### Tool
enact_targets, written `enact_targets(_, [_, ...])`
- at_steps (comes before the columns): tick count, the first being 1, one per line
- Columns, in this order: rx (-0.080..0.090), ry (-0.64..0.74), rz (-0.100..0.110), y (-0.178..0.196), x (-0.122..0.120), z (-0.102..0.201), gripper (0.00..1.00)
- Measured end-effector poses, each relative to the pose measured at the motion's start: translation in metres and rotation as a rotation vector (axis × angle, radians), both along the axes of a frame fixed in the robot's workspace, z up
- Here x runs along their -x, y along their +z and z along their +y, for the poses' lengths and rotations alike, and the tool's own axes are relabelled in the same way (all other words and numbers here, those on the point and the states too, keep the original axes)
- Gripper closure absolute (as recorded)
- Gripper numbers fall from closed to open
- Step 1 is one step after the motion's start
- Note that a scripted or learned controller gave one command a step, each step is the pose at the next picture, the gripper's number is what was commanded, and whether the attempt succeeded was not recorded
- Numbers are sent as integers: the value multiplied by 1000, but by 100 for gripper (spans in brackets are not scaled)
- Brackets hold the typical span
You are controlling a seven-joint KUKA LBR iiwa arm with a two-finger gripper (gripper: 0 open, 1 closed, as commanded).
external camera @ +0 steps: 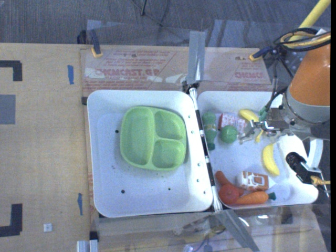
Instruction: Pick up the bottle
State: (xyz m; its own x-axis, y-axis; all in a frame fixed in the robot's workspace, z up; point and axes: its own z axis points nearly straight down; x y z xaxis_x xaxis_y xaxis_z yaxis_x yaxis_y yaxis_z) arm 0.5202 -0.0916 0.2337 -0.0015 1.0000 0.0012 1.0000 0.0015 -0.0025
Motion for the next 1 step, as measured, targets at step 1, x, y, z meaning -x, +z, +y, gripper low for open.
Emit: enact_targets(1, [1,-8,-2,-103,-36,-11,0])
